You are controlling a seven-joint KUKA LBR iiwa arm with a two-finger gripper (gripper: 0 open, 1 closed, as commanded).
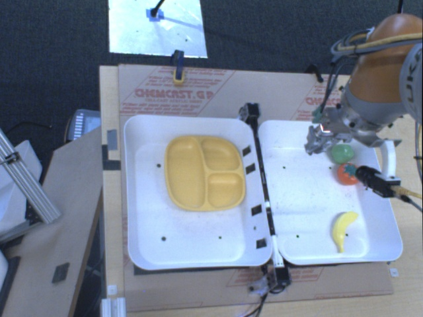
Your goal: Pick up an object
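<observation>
- The end effector hangs over the upper part of the right bin; whether it is open or closed cannot be told.
- A green round object lies just beside it, with an orange-red object next to that.
- A yellow banana lies well apart, toward the bin's lower right.
- A yellow divided plate sits in the left bin.

Dark carpet floor w/ shiny metal sheet at top. Bench covered by printed cardboard. Aluminium rail at left edge, grey device nearby.
</observation>
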